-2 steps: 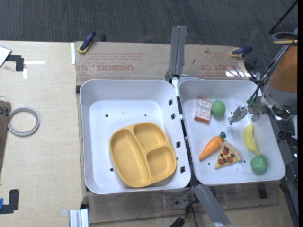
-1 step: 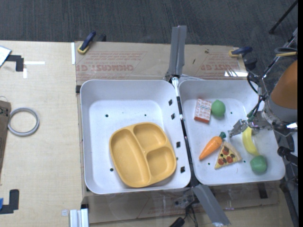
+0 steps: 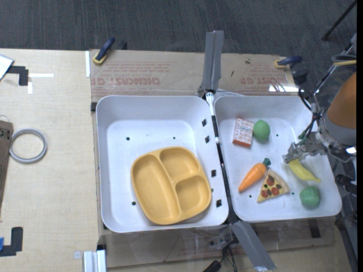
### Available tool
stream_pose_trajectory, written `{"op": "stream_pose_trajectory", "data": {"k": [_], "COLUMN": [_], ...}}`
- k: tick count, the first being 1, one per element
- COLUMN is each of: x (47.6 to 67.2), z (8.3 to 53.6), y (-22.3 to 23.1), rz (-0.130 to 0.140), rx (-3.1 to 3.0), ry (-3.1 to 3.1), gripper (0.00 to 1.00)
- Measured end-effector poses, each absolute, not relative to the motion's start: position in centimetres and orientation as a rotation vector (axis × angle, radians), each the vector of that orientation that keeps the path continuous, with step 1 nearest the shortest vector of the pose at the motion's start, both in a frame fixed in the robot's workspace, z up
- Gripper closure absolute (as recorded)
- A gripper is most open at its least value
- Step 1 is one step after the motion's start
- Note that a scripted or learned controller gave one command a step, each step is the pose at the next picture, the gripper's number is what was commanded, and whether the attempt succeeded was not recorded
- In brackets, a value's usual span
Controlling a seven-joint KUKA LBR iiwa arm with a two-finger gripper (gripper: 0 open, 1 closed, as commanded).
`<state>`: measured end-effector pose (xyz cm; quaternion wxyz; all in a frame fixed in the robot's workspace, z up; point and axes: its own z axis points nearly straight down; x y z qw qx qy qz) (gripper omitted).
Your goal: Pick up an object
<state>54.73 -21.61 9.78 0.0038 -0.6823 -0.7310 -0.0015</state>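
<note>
Reaching in from the right edge of the frame, the hand (image 3: pixel 299 150) sits low in the right bin (image 3: pixel 282 211), touching the upper-left end of the banana (image 3: pixel 302 170). The banana's long axis runs from there toward lower right, beside the pizza slice (image 3: pixel 272 187). Whether the hand is spread or pinching, I cannot tell.

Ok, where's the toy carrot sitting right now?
The carrot lies in the right-hand bin, near its middle, tilted with the green top up and right. The pizza slice sits just to its right and the small red box above it.
</note>
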Motion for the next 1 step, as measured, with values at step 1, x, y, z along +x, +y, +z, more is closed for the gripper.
{"op": "stream_pose_trajectory", "data": {"k": [1], "x": [57.91], "z": [19.20], "y": [-21.56], "rz": [0.003], "rx": [-2.193], "ry": [-2.249], "gripper": [1.00]}}
